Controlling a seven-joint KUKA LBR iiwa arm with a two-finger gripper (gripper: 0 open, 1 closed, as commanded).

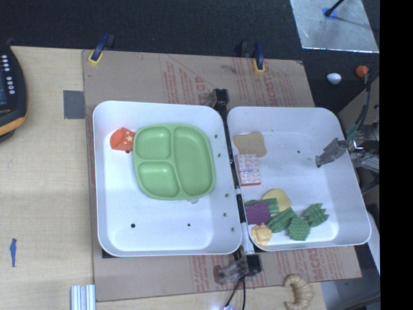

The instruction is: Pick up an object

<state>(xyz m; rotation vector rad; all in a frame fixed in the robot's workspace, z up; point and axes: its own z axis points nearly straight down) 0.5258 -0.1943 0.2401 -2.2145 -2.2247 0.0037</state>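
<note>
My jaws (330,152) sit at the right edge of the frame, over the right-hand shallow white bin (303,124), and from this angle I cannot tell whether they are spread or closed; nothing shows between them. What I could lift lies crowded in the lower part of that bin: a purple block-like toy (257,212), a pale yellow rounded piece (276,197), dark green leafy plastic pieces (298,223) and a small yellow lump (261,234), all touching or overlapping. A flat tan cracker-shaped piece (250,144) and a small red-and-white printed packet (248,170) lie apart from them against the left wall. My worry is the heap: coming down on it, I judge I could nudge two pieces at once or close on an edge that slips. The flat items hug the centre wall, leaving little room on that side. The bin's upper middle is bare and offers the freest approach. The left-hand white bin (116,225) holds a light green divided plastic plate (174,161) and a small red piece (121,139), well apart from me.
</note>
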